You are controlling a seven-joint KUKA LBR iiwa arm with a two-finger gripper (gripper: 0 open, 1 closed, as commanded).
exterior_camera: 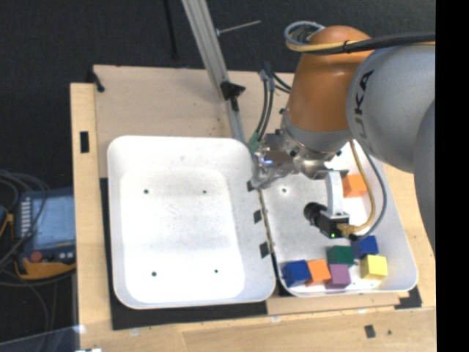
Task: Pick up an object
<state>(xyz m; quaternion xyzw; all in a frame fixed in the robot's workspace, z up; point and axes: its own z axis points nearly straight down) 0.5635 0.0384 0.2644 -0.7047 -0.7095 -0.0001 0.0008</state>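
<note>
Gripper (272,166): seemingly over right bin's (403,259) left wall; open or closed, cannot tell. Contents, front edge: purple block (339,276), green block (340,255), yellow block (374,266).

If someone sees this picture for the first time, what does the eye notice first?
First, the big grey arm with its orange band, reaching over the right bin. Then the cluster at that bin's near edge: a blue block, an orange block, a purple block, a green block and a yellow block.
</note>
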